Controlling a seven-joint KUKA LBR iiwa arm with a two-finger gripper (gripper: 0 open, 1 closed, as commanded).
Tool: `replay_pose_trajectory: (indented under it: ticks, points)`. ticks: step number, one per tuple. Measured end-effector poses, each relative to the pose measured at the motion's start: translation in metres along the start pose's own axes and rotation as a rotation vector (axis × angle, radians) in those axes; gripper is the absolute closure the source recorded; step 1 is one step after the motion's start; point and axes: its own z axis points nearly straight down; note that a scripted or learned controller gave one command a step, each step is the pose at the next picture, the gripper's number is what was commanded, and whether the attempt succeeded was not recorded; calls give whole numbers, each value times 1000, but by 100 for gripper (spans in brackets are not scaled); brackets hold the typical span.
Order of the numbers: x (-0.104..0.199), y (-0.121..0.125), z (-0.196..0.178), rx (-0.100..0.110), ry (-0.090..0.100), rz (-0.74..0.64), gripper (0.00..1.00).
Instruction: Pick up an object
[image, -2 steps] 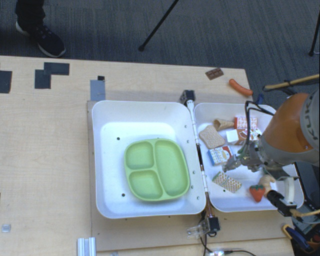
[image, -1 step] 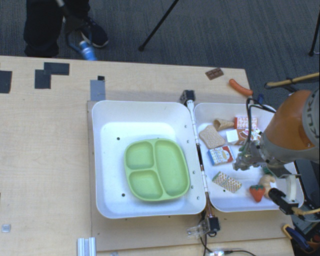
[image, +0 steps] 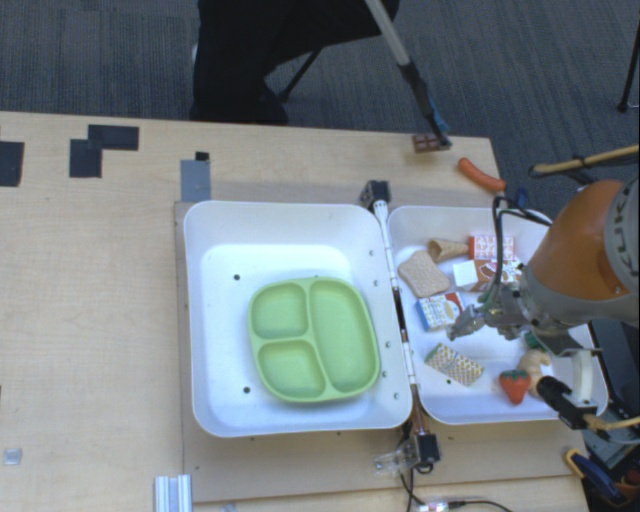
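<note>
The right bin (image: 440, 408) holds several small items. A brown toast slice (image: 422, 272), a tan roll (image: 447, 248), a red-and-white box (image: 490, 246) and a small white block (image: 464, 273) lie at its far end. A blue-and-white packet (image: 436, 312) lies in the middle. A patterned wafer (image: 455, 364) and a red strawberry (image: 514, 385) sit near the front. My gripper (image: 470, 323) hangs low over the bin's middle, just right of the packet and above the wafer. Nothing is visibly held in it.
The left bin (image: 215, 300) carries a green divided plate (image: 315, 340). An orange carrot-like piece (image: 480, 176) and a small brown block (image: 430, 144) lie on the bench behind the right bin. The arm's orange band (image: 590, 250) covers the bin's right side.
</note>
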Motion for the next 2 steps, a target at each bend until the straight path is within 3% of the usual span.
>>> replay_pose_trajectory:
  ticks: [1,2]
  points:
    - [27,-15,43,22,4,5,0]
    - [27,-12,32,17,4,3,100]
